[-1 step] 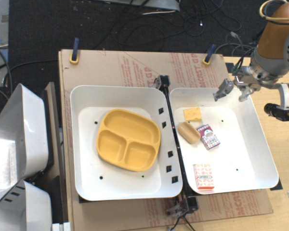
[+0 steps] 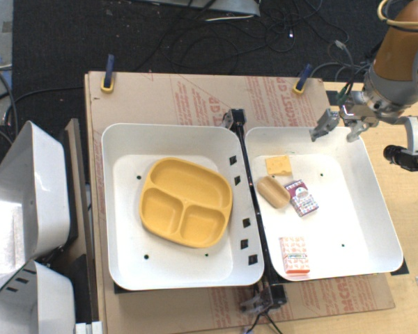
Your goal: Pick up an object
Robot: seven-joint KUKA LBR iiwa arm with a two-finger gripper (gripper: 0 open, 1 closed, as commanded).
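My gripper [image 2: 338, 127] hangs open over the far edge of the right bin [image 2: 376, 207], its two fingers spread with nothing between them. Inside that bin lie a yellow square block [image 2: 279, 165], a tan bread-roll shape [image 2: 272, 191], a small purple and white carton [image 2: 301, 197] and a flat white and orange packet [image 2: 295, 255]. The gripper is above and to the right of the yellow block, well apart from it. A yellow divided plate [image 2: 186, 202] sits in the left bin [image 2: 122, 186].
Both bins rest on a cardboard sheet [image 2: 195, 96] held by blue and yellow clamps [image 2: 108, 75]. A black divider with clips [image 2: 245, 186] runs between the bins. White containers [image 2: 28, 186] stand at the far left.
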